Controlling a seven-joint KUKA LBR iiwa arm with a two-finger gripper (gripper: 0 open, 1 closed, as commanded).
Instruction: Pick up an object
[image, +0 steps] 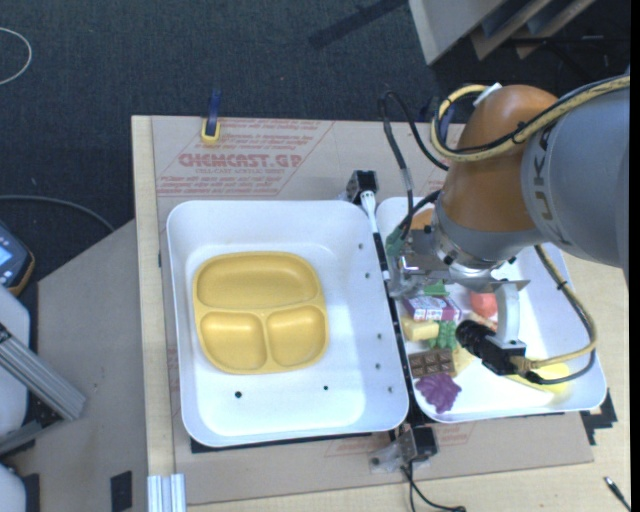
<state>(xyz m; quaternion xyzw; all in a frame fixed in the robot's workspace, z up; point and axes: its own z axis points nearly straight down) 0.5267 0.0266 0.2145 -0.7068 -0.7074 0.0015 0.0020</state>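
Note:
The right bin (585, 345) holds a heap of small toy foods. Among them I see a purple grape bunch (437, 390), a brown chocolate bar (432, 362), a yellow block (421, 328), a small printed box (432, 309), a pink-red piece (483, 303) and a yellow banana (551, 373). My gripper (425, 288) hangs low over the left part of this bin, just above the printed box and the yellow block. The grey and orange wrist (495, 180) covers most of it and the far half of the bin.
The left bin (190, 240) carries a yellow three-compartment plate (262, 310). A black divider with clips (378, 250) runs between the bins. Cables loop beside the wrist and across the right bin near the banana. Cardboard (240, 155) lies behind the bins.

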